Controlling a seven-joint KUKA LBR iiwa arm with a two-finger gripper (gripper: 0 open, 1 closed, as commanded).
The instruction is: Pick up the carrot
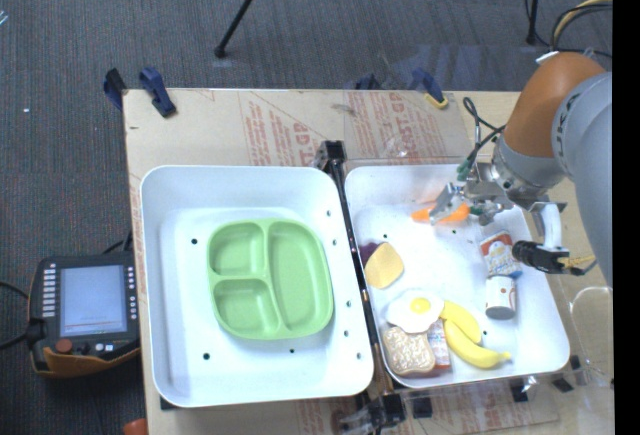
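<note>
At the near edge of the right-hand white plastic bin lie a tan slab of toy bread and a curved yellow toy banana, with a toy fried egg just behind them.

The small orange toy carrot lies at the far side of this same bin, on the floor near the back wall, its length running roughly left to right. The two-finger gripper at the end of the grey and orange arm is right over the carrot's right end, so close that contact looks likely, but whether the tool is clenched on the carrot or released cannot be told, since its tip blurs into the orange.

As a judgement: the carrot looks like a light, stiff plastic piece, smooth and tapered, so it may slip or roll out of a pinch. The thicker middle, taken across its width, seems the safest hold; the thin tip would be easy to lose.

Outward from the carrot, the bin also holds a pale yellow wedge with something dark purple just beside it, and a small white and red can lying towards the right wall. The left-hand white bin holds a light green divided plastic tray, its three compartments bare.
</note>
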